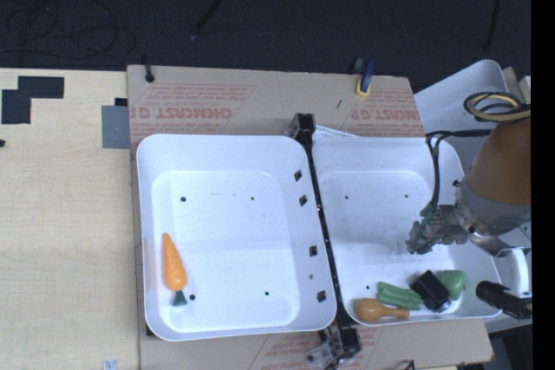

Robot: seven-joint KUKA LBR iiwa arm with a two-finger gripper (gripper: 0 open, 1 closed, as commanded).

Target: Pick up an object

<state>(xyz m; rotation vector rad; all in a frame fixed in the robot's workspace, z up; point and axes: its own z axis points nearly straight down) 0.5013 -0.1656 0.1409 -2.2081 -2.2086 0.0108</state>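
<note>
From my remote station I see the grey arm (499, 186) reaching in over the right bin (364, 186), its orange band broad at the frame's edge. The gripper (425, 236) hangs low above the floor of that bin, close to its outer wall. I cannot tell how the claw stands: it reads as a small grey knot, too blurred to judge, and I see nothing in it.

Taking the gripper as my landmark, the candidates for picking lie just below it in the view, crowded into the bin's near corner. A green vegetable toy (399, 295) lies on its side there. A small black block (431, 288) sits against the toy's outer end, and a rounder green piece (453, 280) shows past the block. A yellow-orange pear-shaped toy (379, 310) rests beside the green one, against the bin's near rim. All four are apart from the gripper.

Far from the gripper, across the black divider (314, 221) between the bins, a toy carrot (173, 264) lies alone in the left bin (225, 169), near that bin's far-side wall, green top pointing toward the near rim. Both bins sit on a cardboard sheet (260, 104).
</note>
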